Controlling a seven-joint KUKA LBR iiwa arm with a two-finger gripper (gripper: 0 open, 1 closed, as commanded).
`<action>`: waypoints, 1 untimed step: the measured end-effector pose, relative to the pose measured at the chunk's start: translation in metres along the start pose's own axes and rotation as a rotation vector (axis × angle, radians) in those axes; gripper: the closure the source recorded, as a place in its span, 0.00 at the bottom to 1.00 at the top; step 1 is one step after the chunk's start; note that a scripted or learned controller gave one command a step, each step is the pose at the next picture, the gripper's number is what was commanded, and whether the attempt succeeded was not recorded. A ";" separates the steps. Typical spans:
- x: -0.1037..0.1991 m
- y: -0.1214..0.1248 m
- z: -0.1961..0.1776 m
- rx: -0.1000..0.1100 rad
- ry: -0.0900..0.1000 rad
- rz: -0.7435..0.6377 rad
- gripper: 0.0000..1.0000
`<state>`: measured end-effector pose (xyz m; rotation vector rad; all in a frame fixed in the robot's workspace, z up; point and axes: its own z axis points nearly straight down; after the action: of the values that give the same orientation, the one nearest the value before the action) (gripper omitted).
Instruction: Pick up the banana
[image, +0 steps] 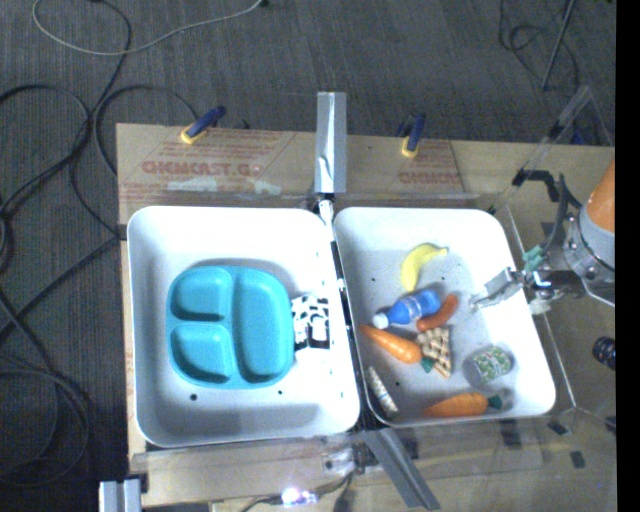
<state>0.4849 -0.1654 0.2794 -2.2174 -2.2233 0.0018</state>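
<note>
You see a yellow banana (421, 263), a blue bottle (411, 307) with a white cap, two orange carrots (393, 345), a turquoise tray (231, 323), white bins (150, 400) and a black-and-white patterned tag (312, 320).

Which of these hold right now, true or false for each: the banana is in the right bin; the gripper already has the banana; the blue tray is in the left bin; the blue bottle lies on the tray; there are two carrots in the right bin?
1. The banana lies in the right bin. True.
2. The gripper has the banana. False: the banana lies on the bin floor, apart from the gripper, which is to its right.
3. The blue tray is in the left bin. True.
4. The blue bottle lies on the tray. False: it lies in the right bin, just below the banana.
5. Two carrots, one and another, lie in the right bin. True.
</note>
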 end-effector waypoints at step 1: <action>-0.011 0.069 0.069 0.001 -0.001 0.094 0.00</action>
<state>0.5543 -0.1763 0.2099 -2.3197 -2.1159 0.0046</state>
